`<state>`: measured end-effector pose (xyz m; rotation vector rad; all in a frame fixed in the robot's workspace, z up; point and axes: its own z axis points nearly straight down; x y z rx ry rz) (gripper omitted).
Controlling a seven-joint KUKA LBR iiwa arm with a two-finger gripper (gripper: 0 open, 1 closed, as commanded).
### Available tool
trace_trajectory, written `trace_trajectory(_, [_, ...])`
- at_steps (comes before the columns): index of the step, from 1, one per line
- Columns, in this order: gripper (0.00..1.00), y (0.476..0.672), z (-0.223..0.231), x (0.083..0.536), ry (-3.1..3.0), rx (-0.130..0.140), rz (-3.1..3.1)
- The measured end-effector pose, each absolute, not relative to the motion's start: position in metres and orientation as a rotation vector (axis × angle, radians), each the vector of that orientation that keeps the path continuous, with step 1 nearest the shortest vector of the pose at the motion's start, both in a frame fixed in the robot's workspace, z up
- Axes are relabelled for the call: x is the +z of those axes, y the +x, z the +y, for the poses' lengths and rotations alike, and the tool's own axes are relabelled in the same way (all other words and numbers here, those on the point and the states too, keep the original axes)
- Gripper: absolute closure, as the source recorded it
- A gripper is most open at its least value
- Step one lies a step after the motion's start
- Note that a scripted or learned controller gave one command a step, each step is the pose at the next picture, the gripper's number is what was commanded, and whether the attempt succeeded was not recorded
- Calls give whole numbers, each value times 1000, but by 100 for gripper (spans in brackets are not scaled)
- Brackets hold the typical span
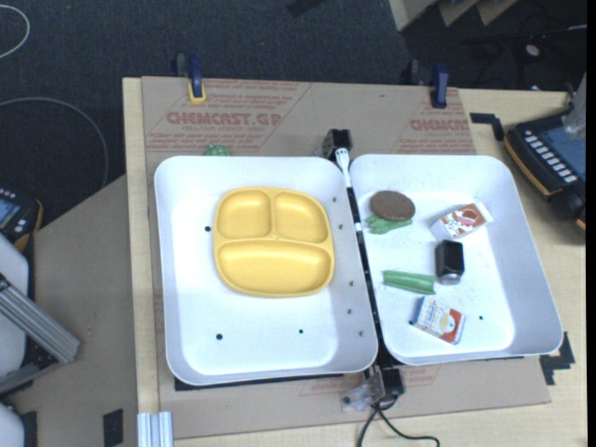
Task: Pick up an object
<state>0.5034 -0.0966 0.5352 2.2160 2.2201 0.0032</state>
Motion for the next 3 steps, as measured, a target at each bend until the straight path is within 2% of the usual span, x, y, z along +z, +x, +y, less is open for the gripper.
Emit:
trace_trajectory(1, [100, 477, -102, 390, 2234, -16, 2228])
trace_trajectory(2, [100, 480, -107, 449, 2216, 7, 2216])
trace_trajectory(3, [100, 479, -177, 541, 2218, 7, 2203])
